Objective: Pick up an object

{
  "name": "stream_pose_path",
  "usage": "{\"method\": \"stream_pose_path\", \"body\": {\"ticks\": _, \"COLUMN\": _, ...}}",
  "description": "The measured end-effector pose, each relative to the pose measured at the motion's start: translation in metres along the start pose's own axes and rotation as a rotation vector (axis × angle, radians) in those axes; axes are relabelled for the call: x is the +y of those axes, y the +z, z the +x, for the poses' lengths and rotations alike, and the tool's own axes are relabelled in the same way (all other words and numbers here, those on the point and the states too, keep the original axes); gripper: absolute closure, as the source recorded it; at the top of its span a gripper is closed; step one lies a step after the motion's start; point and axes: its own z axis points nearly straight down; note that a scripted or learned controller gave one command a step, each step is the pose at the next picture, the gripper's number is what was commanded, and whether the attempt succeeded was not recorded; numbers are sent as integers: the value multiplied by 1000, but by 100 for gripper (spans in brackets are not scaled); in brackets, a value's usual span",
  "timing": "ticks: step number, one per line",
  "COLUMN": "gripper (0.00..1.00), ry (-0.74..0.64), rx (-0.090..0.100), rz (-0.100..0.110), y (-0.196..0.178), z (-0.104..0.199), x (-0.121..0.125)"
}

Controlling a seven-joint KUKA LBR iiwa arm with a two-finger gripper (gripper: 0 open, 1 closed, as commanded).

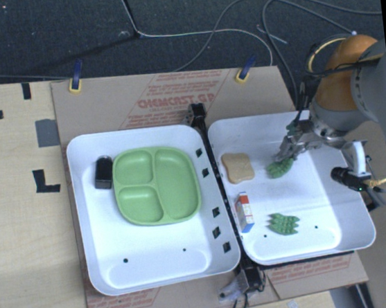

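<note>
Arm (pixel 342 89) reaches in from right, wrist angled down-left, pincer (pixel 287 151) low.

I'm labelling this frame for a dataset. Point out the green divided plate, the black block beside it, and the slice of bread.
green divided plate (pixel 157 185), camera view, on its central ridge.
black block (pixel 103 172), camera view, on its top face.
slice of bread (pixel 237 167), camera view, on its middle.

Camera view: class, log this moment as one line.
gripper | right bin | at green leafy piece | grasp unconfirmed
</note>
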Motion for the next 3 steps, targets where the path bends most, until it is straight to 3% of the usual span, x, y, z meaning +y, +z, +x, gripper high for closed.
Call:
{"method": "stream_pose_path", "body": {"ticks": 2, "gripper": 100, "ry": 3, "rx": 0, "rz": 11, "y": -113, "z": 8, "x": 0}}
{"method": "stream_pose_path", "body": {"ticks": 3, "gripper": 100, "ry": 3, "rx": 0, "rz": 16, "y": -105, "z": 8, "x": 0}}
